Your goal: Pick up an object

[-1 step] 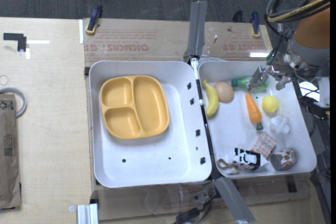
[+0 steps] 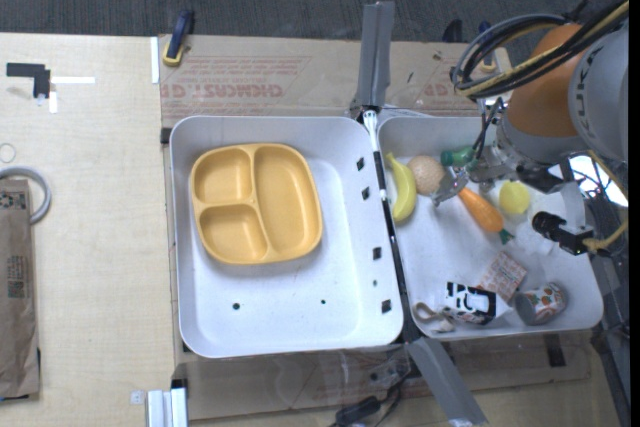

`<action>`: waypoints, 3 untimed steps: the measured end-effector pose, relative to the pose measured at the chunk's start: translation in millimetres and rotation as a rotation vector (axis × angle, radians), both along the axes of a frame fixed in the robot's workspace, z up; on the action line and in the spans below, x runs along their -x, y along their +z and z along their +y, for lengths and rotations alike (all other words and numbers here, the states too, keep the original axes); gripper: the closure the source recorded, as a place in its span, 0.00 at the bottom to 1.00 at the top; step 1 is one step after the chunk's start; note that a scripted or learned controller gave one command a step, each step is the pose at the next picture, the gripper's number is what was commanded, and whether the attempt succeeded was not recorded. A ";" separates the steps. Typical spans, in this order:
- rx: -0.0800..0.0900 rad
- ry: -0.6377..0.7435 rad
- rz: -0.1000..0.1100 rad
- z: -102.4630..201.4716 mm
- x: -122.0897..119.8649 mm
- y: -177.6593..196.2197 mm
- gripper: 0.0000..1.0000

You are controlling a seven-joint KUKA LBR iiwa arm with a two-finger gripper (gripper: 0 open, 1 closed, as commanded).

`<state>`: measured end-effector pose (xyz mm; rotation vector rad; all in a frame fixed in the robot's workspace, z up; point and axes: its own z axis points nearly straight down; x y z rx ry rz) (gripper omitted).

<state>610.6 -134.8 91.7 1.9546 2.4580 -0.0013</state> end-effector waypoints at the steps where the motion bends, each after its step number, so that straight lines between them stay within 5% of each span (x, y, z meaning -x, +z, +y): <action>1: 0.000 -0.010 0.000 9.3 28.9 0.3 0.00; 2: 0.001 -0.016 -0.001 7.2 28.7 9.5 1.00; 3: 0.001 0.152 0.000 -25.9 54.2 124.3 1.00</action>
